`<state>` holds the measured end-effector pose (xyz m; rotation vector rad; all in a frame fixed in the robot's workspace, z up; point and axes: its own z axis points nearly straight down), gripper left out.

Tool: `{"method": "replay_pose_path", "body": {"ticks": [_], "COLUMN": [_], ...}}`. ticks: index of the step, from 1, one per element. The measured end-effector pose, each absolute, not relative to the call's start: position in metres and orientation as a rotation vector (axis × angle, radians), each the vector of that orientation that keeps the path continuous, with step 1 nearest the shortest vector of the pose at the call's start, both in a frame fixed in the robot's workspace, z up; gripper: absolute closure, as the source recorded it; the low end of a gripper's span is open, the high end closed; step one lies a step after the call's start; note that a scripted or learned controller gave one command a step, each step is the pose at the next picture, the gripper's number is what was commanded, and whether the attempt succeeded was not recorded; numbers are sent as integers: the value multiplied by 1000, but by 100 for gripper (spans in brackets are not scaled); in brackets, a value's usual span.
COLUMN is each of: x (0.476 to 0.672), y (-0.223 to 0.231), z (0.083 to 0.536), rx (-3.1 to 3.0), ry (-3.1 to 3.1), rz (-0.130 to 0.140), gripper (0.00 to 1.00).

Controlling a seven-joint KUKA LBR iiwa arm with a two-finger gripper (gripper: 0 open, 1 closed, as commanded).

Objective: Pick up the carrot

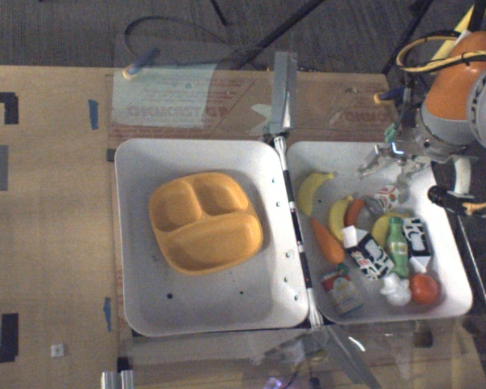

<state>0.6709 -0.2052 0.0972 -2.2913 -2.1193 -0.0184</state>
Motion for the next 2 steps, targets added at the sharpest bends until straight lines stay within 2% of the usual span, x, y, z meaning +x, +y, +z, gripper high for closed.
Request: {"method": "replay_pose_path", "body": {"ticks": [1,2], "x": [671,669], "y": [-210,-201], "z": [127,89], "rx": [-2679,-2812], "ry": [-1634,-1335], "rz": [-14,8], "gripper": [0,0]}}
